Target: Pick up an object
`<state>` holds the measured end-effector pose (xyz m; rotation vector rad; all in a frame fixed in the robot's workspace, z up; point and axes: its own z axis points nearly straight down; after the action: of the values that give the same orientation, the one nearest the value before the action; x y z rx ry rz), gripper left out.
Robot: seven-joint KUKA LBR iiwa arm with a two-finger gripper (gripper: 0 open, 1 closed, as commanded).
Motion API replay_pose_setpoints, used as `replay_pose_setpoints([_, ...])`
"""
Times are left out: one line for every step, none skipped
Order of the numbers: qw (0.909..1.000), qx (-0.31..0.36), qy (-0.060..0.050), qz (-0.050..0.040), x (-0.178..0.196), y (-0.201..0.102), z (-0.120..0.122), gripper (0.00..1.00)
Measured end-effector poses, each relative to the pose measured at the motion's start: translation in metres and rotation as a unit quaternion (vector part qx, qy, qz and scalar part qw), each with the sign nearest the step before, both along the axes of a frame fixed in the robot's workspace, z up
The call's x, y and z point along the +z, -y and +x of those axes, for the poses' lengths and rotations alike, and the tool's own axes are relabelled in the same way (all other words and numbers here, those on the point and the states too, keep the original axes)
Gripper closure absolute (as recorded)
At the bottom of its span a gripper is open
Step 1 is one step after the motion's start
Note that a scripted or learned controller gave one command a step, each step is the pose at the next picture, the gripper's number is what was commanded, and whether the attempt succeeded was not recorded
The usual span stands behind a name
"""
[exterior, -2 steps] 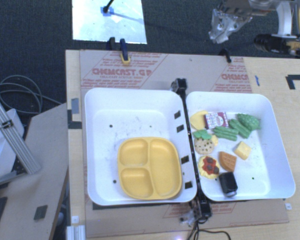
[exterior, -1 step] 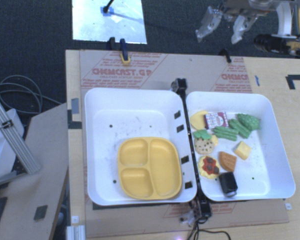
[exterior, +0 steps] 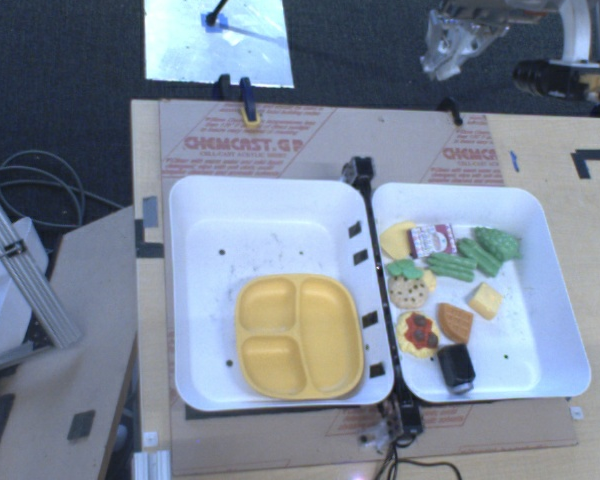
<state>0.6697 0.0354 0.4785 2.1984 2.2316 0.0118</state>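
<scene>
Jaws [exterior: 446, 56] hang well above the right bin's [exterior: 555, 298] toy food [exterior: 450, 265].

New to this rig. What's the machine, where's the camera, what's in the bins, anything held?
One fixed camera looks down at a slant on a bench. The machine is a robot arm; its gripper hangs at top right, above the bench's far edge, with nothing visible between its fingers. The left bin holds a yellow divided tray. The right bin holds small toy foods, among them a cookie, a cheese wedge and green pieces, plus a black object.
</scene>
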Motion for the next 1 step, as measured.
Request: replay_pose_setpoints([1.0,0.0,0.0,0.0,-0.0002,0.0,0.0,0.0])
